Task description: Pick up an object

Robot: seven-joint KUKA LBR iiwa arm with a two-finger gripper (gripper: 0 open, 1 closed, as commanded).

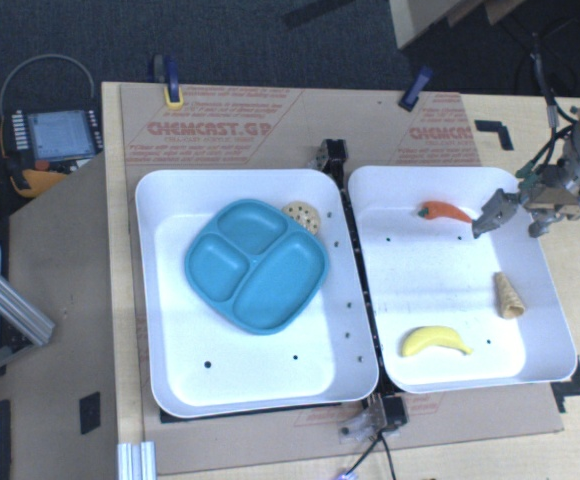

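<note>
The gripper (515, 215), fingers spread and empty, is hovering at the right bin's (440, 373) far-right corner; lowering squarely astride the carrot (444, 211) should help.

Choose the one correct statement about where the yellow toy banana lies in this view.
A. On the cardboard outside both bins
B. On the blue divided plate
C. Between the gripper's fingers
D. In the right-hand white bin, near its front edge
D: the yellow toy banana rests on the floor of the right-hand white bin near its front edge, apart from the gripper and the blue divided plate.
</note>
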